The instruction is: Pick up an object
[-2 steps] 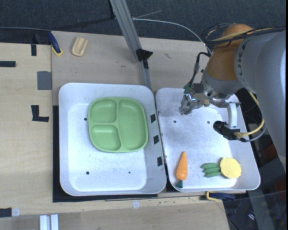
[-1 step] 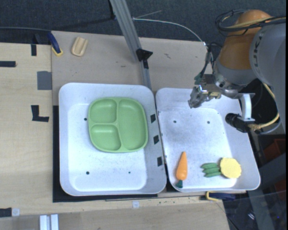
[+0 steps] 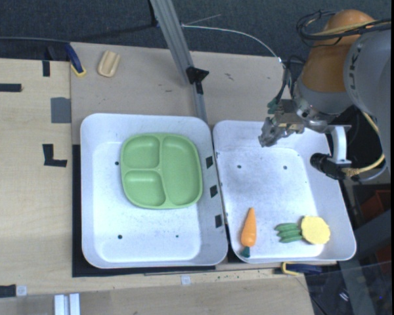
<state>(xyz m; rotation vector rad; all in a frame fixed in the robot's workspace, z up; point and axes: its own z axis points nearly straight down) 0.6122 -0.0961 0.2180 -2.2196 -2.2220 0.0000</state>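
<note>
An orange toy carrot (image 3: 249,226) lies near the front edge of the right bin (image 3: 328,176). To its right sit a green pea pod (image 3: 289,231) and a yellow round piece (image 3: 315,230), touching each other. My gripper (image 3: 273,135) hangs over the back edge of the right bin, well away from all three. Nothing shows between its fingers.
A green divided plate (image 3: 161,170) rests in the left bin (image 3: 98,195). A grey pole (image 3: 177,38) slants over the bench behind the bins. A small tan block (image 3: 108,63) lies on the bench at the back left.
</note>
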